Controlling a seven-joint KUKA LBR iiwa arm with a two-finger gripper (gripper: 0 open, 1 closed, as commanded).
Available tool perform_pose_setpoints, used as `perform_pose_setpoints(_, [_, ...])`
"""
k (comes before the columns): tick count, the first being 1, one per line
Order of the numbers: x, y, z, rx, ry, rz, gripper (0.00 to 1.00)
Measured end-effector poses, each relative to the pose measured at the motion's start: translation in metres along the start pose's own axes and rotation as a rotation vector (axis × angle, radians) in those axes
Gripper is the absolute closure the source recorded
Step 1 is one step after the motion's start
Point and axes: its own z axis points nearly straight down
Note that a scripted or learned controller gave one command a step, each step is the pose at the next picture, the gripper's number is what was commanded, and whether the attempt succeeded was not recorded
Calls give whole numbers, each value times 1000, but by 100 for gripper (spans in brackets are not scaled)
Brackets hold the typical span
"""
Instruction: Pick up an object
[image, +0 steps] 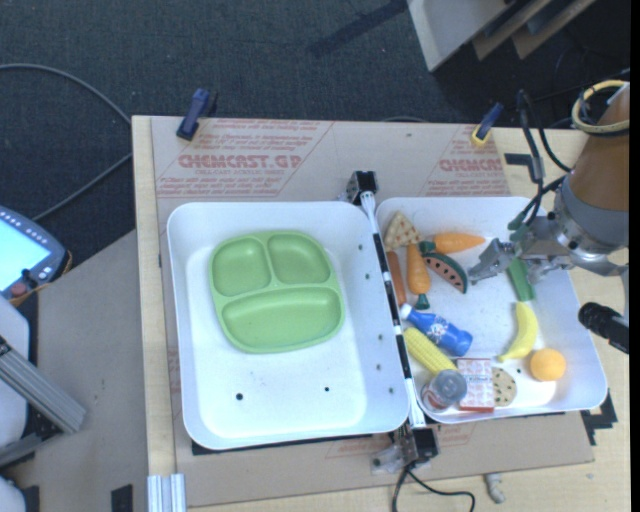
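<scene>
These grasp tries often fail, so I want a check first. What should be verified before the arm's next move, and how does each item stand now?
1. Gripper is over the right bin, where the objects lie: ok.
2. A target sits close by: the green piece and the banana lie just beside it: ok.
3. Something is held between the fingers: cannot tell.
4. Neighbours leave room: the watermelon slice and the carrot lie apart from the gripper: ok.
5. Green plate lies flat in the left bin, away from the arm: ok.
</scene>
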Motion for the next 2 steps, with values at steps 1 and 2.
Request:
perform_pose_setpoints(1, [-34,21,131,3,0,1,0])
perform_pose_setpoints(2, [9,87,135,-4,-1,0,0])
